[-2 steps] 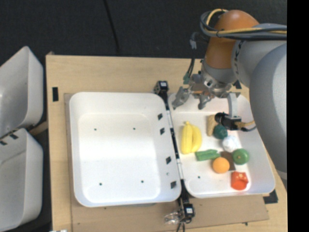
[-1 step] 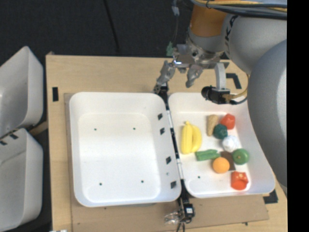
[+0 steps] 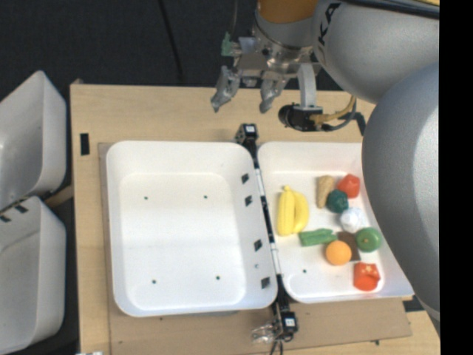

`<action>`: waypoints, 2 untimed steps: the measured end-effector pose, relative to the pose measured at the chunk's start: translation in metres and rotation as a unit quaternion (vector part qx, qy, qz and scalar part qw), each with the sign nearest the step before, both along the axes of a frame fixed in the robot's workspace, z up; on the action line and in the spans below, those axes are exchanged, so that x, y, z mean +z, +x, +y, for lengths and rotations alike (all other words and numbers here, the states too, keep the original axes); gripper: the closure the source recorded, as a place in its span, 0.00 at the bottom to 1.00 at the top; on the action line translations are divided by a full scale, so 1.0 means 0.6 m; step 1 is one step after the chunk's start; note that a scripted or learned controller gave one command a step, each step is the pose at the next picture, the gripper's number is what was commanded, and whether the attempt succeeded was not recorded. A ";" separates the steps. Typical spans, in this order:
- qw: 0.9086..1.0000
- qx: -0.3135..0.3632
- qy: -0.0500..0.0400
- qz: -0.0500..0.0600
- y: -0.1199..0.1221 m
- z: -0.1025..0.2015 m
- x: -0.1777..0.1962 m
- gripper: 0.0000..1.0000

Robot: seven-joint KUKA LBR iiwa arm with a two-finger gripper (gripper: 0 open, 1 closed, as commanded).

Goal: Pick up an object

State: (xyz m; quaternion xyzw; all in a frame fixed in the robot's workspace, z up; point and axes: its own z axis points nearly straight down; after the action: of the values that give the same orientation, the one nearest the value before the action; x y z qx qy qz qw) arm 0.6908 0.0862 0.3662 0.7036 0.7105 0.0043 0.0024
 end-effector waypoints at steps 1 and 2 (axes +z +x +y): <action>1.000 -0.001 -0.003 0.001 0.001 -0.011 0.011 1.00; 1.000 0.000 0.001 -0.006 -0.003 0.105 0.286 1.00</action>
State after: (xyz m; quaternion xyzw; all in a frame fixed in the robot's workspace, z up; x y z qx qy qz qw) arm 0.6890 0.1494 0.5378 0.7038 0.7103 0.0090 0.0056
